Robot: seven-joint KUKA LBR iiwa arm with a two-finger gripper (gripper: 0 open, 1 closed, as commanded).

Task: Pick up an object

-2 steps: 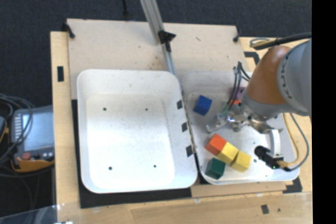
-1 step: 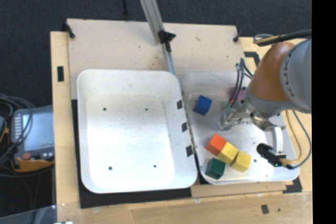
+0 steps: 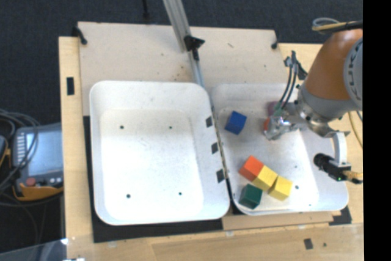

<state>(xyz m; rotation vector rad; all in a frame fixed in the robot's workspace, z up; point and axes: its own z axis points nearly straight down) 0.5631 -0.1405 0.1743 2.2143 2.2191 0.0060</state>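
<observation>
Lowest in the right bin (image 3: pixel 330 195), a green block (image 3: pixel 250 195) touches orange (image 3: pixel 251 167) and yellow blocks (image 3: pixel 273 182). Higher, a blue cube (image 3: pixel 235 122) sits alone. Right of it hangs the gripper (image 3: pixel 276 126); finger state unclear.

Smooth white plastic bins (image 3: pixel 153 91), matt wooden bench (image 3: pixel 140 33), glossy orange band (image 3: pixel 333 64), possibly painted wooden blocks (image 3: pixel 266 177)

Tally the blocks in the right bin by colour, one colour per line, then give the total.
Blue block: 1
Orange block: 1
Yellow blocks: 2
Green block: 1
Total: 5, all in the right bin
</observation>
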